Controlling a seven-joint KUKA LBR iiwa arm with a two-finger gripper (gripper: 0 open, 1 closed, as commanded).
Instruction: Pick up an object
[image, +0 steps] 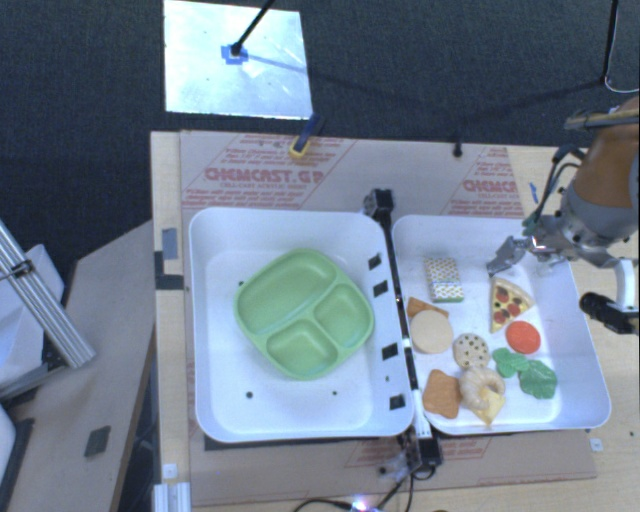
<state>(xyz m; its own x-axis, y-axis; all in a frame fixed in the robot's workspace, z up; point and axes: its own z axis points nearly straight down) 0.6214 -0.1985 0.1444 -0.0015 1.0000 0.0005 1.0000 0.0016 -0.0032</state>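
My gripper (507, 256) hangs over the back right part of the right bin (570, 420), just above and behind a toy pizza slice (510, 300). Nothing shows held in it. Left of it lies a speckled wafer block (443, 278). In front of the pizza slice sit a red tomato slice (523, 337), a pale round biscuit (432, 331) and a chip cookie (470, 350). Nearer the front lie green lettuce (532, 376), an orange toast piece (441, 393) and a yellowish chicken piece (484, 396).
The left bin (215, 400) holds a green divided plate (305, 313), set at a slant. A black-clipped divider (393, 300) runs between the bins. The arm (608, 180) with its orange band reaches in from the right.
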